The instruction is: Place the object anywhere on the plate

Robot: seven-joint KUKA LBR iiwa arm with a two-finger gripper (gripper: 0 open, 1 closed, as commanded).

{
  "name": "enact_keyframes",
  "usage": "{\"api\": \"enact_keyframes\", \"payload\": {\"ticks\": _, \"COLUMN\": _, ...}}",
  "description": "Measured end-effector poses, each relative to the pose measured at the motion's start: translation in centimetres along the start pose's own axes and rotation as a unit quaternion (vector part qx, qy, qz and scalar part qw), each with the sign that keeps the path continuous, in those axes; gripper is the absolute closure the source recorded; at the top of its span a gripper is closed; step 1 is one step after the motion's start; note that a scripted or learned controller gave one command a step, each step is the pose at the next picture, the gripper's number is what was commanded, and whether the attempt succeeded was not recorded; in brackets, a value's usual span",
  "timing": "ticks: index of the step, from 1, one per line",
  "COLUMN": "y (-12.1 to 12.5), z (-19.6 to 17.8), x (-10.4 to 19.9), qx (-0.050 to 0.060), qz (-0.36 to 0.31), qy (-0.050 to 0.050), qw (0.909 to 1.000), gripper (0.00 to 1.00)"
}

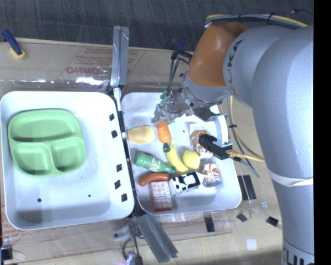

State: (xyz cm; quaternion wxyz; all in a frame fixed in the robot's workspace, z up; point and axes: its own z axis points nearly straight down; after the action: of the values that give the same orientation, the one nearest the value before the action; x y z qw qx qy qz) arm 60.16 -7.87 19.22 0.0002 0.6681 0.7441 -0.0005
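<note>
Several toys (171, 159) crowded in right bin (223, 195), none yet on green plate (44, 139) in left bin (60, 208). Gripper (166, 110) low over carrot (164, 132), grip unreadable. Picking stage; needs firm grasp, then carry left

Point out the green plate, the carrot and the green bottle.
green plate (44, 120): camera view, on the wide upper compartment.
carrot (164, 132): camera view, on its orange body.
green bottle (150, 162): camera view, on its middle.

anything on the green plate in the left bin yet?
The green plate shows three bare compartments, nothing covering them. The toy food, such as the carrot and banana, lies in the right bin, where the gripper hangs.
</note>
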Motion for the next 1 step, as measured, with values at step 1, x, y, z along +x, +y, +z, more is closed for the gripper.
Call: {"api": "enact_keyframes", "payload": {"ticks": 1, "y": 2.72, "z": 0.04, "x": 6.89, "qx": 0.001, "qz": -0.022, "qy": 0.001, "qw": 0.9998, "gripper": 1.00}}
